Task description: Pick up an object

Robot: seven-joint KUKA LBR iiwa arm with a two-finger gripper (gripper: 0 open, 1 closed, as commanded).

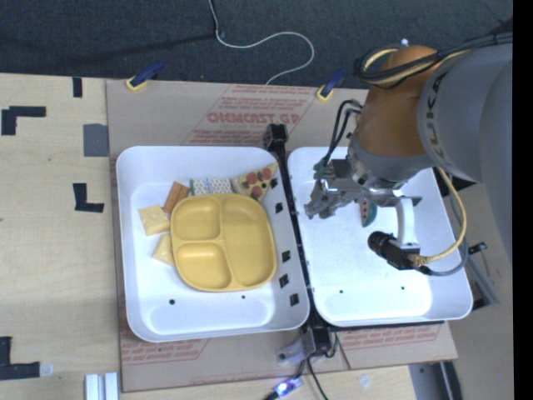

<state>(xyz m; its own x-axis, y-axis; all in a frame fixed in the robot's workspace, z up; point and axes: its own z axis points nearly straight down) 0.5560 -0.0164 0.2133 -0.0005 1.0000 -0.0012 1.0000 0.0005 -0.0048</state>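
Camera view: yellow divided plate [223, 242]

You can't see all of the small items in the left bin [137, 223]: the yellow divided plate [223, 242] overlaps the tan pieces [155, 220] and the patterned ones [241, 182] beyond it. The arm [433, 98] covers the right bin's [433, 302] far corner and is cut off at the right edge.
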